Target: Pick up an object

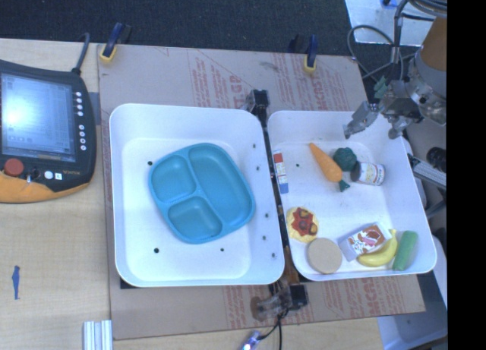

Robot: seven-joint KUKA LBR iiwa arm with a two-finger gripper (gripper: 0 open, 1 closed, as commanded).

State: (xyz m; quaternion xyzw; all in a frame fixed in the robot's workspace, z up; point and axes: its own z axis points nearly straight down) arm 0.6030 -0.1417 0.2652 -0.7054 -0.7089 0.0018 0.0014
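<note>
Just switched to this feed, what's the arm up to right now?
The grey arm's two-finger gripper hovers open over the far right corner of the right white bin, holding nothing. Below it lie an orange toy carrot, a dark green toy and a small jar on its side. The blue three-compartment plate sits in the left white bin.
</note>
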